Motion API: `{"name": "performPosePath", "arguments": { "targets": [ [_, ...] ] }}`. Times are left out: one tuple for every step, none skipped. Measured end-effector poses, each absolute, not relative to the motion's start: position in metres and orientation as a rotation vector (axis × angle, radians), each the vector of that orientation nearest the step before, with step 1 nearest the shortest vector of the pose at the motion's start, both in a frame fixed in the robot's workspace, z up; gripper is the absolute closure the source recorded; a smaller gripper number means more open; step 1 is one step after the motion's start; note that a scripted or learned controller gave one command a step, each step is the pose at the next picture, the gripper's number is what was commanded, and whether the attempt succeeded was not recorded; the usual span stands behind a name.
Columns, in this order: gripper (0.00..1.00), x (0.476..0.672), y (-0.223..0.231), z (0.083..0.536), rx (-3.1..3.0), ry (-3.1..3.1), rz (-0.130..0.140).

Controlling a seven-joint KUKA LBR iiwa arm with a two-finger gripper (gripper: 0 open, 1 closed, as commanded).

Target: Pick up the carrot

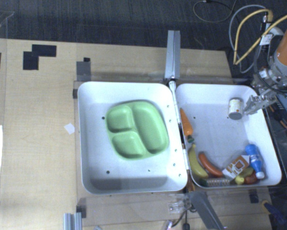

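While the carrot lies against the right bin's left wall, long axis running along it, the jaws sit near that bin's far right corner, well apart from the carrot; their opening can't be told.

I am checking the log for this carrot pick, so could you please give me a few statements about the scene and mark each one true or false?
1. The carrot lies in the right bin, against its left wall. True.
2. The green tray sits in the right bin. False: it sits in the left bin.
3. The gripper is over the carrot. False: it is near the right bin's upper right corner, by a small white cylinder.
4. A banana lies near the right bin's lower left corner. True.
5. The blue bottle stands beside the carrot. False: it is at the lower right.
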State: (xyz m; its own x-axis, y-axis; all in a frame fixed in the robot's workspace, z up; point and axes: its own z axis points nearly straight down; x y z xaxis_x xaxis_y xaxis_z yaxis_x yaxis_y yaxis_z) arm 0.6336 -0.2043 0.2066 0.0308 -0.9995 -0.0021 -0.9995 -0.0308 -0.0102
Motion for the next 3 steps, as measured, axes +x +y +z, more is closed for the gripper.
{"name": "performPosePath", "arguments": {
  "targets": [
    [1.0, 0.643, -0.173, 0.179, -2.559, 1.81, -0.006],
    [1.0, 0.645, -0.172, 0.191, -2.55, 1.81, -0.014],
    [1.0, 0.66, -0.167, 0.199, -2.851, 1.303, -0.011]
  ]
}}
